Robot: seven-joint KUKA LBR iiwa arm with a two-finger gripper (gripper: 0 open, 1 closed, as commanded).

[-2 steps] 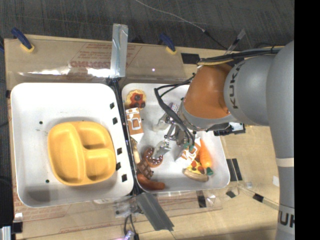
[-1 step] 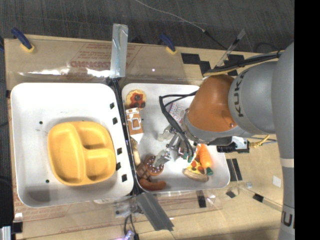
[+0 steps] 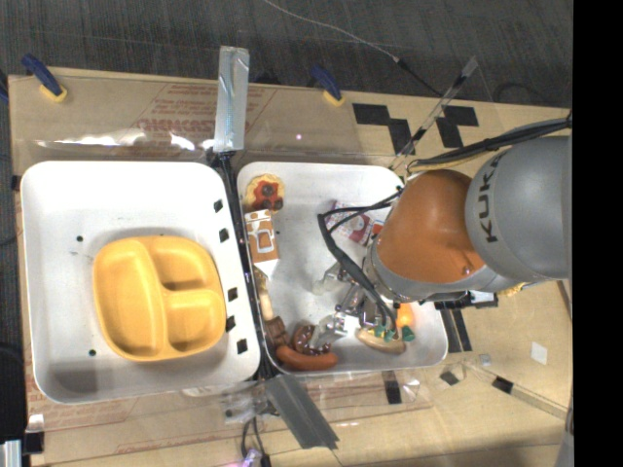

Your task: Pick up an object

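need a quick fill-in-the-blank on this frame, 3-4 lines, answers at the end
1. The yellow tray lies in the ____ bin.
2. The arm reaches over the ____ bin.
3. The band above the wrist is ____.
4. The tray has ____ compartments.

Missing words: left; right; orange; three

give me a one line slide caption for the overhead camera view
KUKA arm's gripper low in the right bin among small toy items, near a sausage; yellow divided tray sits in the left bin.
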